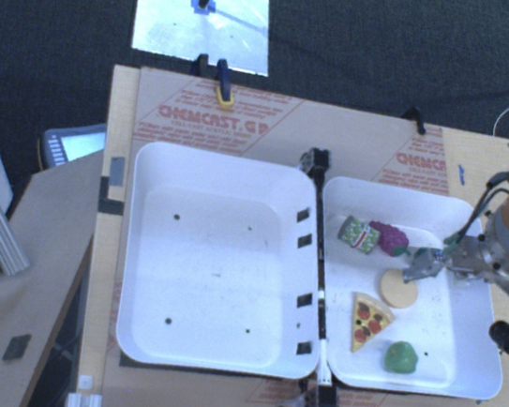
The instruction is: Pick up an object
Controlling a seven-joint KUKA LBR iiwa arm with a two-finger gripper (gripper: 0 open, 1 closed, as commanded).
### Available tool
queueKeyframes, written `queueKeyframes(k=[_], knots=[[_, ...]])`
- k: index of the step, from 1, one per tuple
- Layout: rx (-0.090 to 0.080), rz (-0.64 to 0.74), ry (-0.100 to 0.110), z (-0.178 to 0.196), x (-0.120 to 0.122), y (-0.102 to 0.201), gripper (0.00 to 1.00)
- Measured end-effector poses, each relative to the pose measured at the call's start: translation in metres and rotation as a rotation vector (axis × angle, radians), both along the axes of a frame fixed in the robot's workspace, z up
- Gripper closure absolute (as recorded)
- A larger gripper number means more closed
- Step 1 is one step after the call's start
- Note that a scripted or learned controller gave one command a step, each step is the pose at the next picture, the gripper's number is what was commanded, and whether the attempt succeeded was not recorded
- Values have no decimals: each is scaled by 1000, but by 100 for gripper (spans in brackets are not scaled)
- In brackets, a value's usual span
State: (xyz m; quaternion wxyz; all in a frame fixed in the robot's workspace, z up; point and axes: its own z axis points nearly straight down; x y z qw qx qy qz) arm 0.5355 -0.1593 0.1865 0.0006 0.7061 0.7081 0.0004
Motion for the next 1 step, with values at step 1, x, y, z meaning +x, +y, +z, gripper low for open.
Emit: queueKeyframes(k=[1], knots=[[-8, 3, -19, 199, 56, -35, 0]])
